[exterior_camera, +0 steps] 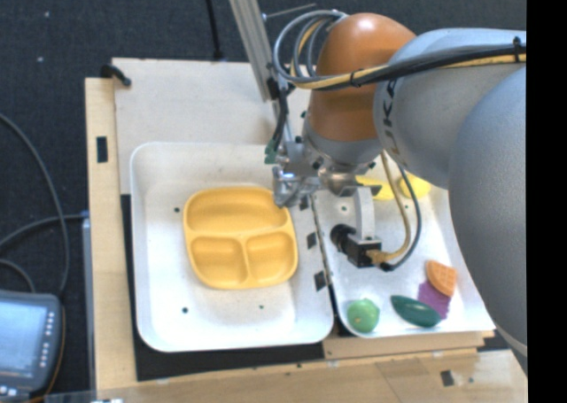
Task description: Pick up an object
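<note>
— Plate (239, 237), the yellow one, where is it?
— In the middle of the left bin (159, 304). The gripper (288, 182) is by that bin's right edge. Open or shut? Can't tell.

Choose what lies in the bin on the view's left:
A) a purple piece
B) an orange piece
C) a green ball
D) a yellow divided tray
D: the yellow tray lies in the left bin, while the green ball, purple piece and orange piece sit in the right bin.
</note>
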Robot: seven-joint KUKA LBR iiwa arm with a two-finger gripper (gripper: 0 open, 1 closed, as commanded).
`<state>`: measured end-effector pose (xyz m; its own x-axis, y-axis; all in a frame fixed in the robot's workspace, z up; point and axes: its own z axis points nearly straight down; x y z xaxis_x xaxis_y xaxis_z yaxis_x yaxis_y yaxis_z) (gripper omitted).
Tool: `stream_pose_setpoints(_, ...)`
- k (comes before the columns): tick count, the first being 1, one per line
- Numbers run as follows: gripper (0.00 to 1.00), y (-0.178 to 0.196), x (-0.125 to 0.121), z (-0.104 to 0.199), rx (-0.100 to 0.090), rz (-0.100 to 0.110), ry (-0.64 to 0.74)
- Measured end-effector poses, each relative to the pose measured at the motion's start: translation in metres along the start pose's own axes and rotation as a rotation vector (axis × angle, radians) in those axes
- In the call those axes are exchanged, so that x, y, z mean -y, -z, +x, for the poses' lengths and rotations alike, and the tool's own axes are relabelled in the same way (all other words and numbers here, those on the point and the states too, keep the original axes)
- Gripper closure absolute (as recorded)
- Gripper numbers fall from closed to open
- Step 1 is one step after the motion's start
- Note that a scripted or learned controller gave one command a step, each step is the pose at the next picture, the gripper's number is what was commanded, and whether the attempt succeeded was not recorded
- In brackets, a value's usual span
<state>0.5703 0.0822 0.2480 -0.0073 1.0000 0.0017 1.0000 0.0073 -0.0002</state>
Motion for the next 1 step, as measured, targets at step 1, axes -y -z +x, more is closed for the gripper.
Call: stream_pose_setpoints(1, 0.0, 0.0001, -0.0003, -0.0026, 0.0, 0.0, -0.004)
